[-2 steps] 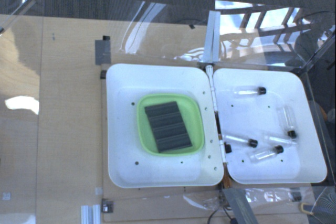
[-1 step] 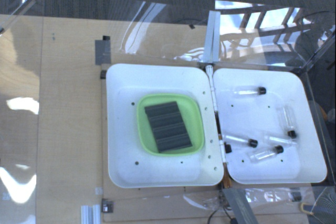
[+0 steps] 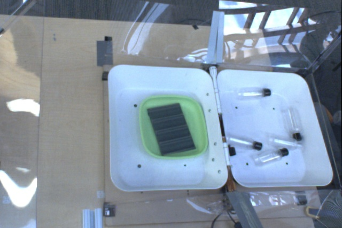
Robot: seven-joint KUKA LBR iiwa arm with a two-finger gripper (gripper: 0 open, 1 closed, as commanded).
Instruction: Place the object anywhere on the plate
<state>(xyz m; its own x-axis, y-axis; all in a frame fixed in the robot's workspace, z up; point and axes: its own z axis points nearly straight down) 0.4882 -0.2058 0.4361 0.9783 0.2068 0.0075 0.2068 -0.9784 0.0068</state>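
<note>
A square green plate point(image 3: 199, 124) with rounded corners lies in the middle of the left white bin point(image 3: 123, 168). A dark grey ribbed rectangular block point(image 3: 170, 129) rests flat on the plate, turned slightly off the bin's edges and covering most of the plate's floor. In the right white bin point(image 3: 315, 168) lie several clear plastic tubes with black caps: one near the back point(image 3: 254, 93), one along the right side point(image 3: 294, 125), and others near the front left point(image 3: 244, 143) and front middle point(image 3: 270, 156).
A metal post point(image 3: 216, 34) stands behind the seam between the two bins. A small dark bracket point(image 3: 105, 52) sits on the wooden bench behind the left bin. Cables and clear plastic lie at the bench's front edge point(image 3: 251, 205).
</note>
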